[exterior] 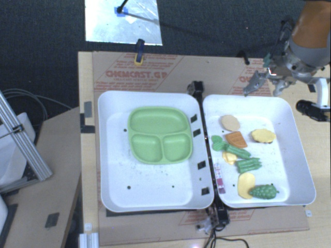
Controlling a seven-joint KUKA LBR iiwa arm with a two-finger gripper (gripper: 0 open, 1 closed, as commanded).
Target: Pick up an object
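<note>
The bench (pixel 170 68) carried two shallow white bins side by side, a left bin (pixel 111 154) and a right bin (pixel 295 154), touching along their inner edges. In the left bin lay one pale green plate (pixel 159 135) with three compartments, the largest thing in either bin. The right bin held the small toy foods, eight in all: one green bumpy piece (pixel 265 191) near the front edge, touching one yellow oval piece (pixel 245 182) just to its left; one green pod (pixel 249 164) above them; one long green piece (pixel 227 146) running at a slant from the bin's left side; one orange wedge (pixel 236 138) touching it; one yellow ruffled piece (pixel 263 135) off to the right, apart from the rest; one tan round piece (pixel 230 122) nearest the back; and one small yellow bit (pixel 229 157) beside the pod. The arm (pixel 313 25) hung over the back right corner of the right bin, its pincer (pixel 265 83) above the back rim, fingers spread and pinching nothing, well apart from every food piece.
</note>
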